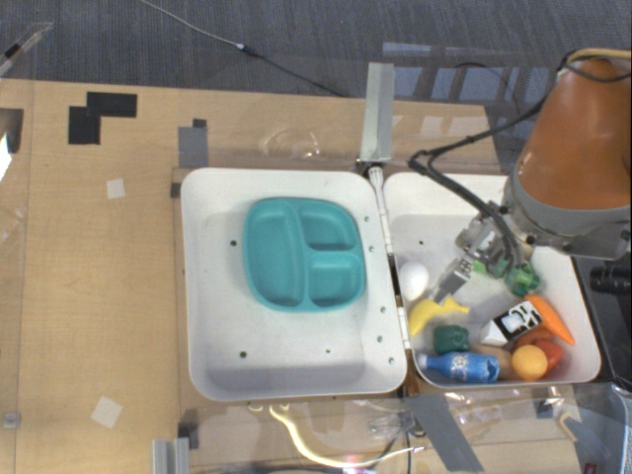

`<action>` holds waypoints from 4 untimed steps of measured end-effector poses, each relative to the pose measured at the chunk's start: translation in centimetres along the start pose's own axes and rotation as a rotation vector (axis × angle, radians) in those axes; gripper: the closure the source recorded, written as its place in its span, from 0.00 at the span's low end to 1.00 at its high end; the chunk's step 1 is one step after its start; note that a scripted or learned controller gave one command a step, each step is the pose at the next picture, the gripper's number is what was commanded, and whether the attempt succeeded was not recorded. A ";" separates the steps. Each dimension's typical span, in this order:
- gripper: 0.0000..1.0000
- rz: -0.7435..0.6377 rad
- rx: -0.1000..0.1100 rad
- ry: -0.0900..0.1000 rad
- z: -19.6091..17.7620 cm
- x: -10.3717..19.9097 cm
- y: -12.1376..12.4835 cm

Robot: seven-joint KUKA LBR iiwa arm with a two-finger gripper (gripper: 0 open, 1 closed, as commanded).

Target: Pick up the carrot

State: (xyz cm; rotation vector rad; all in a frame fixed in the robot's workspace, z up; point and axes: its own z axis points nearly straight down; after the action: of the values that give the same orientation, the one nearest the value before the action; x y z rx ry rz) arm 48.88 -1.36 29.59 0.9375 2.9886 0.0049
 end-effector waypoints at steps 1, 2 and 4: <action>0.00 0.000 0.000 0.000 0.0 0.0 0.0; 0.00 -0.057 0.004 0.008 8.9 2.2 2.8; 0.00 0.054 0.002 0.001 7.3 -2.5 3.0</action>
State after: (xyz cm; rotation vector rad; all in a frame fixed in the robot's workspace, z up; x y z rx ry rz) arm 52.69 -0.31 22.33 1.0186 2.9638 0.0031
